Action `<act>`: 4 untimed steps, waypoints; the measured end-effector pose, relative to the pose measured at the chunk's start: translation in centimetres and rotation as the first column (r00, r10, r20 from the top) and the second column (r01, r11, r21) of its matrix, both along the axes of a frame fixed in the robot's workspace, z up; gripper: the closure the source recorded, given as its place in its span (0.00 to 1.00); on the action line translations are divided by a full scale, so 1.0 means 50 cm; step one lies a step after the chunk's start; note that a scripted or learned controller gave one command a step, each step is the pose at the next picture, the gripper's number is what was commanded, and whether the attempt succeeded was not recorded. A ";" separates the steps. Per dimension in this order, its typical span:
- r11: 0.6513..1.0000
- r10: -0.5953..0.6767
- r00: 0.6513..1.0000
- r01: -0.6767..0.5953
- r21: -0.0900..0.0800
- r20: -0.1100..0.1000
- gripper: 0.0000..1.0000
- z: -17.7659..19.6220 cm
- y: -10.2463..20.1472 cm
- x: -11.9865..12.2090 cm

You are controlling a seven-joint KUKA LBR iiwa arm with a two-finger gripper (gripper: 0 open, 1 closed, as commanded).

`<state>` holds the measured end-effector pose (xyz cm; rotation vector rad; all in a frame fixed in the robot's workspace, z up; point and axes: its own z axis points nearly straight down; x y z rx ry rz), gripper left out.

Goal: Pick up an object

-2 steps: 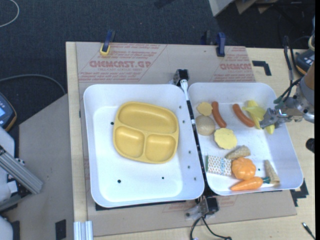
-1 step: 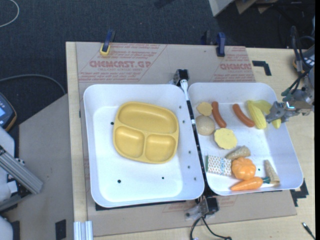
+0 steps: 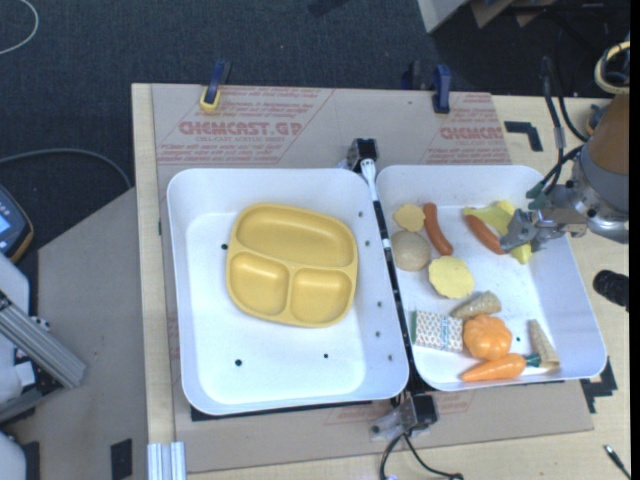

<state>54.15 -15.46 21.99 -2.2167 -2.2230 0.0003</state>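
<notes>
On cardboard-topped bench, two white bins, dark carpet

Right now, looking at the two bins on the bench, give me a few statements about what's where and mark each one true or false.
1. The yellow divided plate lies in the left bin. True.
2. The plate has food in its compartments. False: all three compartments are bare.
3. The toy foods are in the right bin. True.
4. The orange sits at the far edge of its bin. False: it lies toward the near edge, just above the carrot.
5. The gripper is over the plate. False: it is over the right bin's far right part, near the yellow piece and a sausage.
</notes>
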 end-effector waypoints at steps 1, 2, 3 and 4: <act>1.000 0.003 1.000 -0.003 0.001 -0.001 1.00 0.006 0.108 -0.018; 1.000 0.001 1.000 -0.001 0.000 -0.001 1.00 0.007 0.216 -0.028; 1.000 0.002 1.000 -0.002 -0.001 0.004 1.00 0.027 0.310 -0.003; 1.000 -0.001 1.000 0.001 -0.001 0.003 1.00 0.027 0.328 -0.001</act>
